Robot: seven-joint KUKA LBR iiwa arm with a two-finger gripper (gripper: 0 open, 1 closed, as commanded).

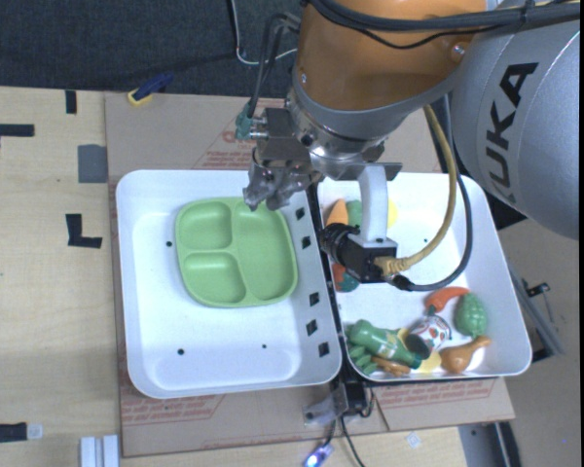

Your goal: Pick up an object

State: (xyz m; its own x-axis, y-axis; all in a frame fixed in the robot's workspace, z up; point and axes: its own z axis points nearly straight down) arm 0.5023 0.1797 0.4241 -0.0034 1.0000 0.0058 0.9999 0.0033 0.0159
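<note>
The grey arm reaches in from the right, its orange band uppermost. The end effector points downward.

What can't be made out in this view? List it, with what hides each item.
- Gripper: whether it holds anything, blocked by its own body above the green plate.
- Orange item in the right bin: mostly behind the arm's white and black hardware.
- Toy pile: pieces overlap, too small to name individually.
- Blue-and-yellow object beyond the bench: too small to identify.
</note>
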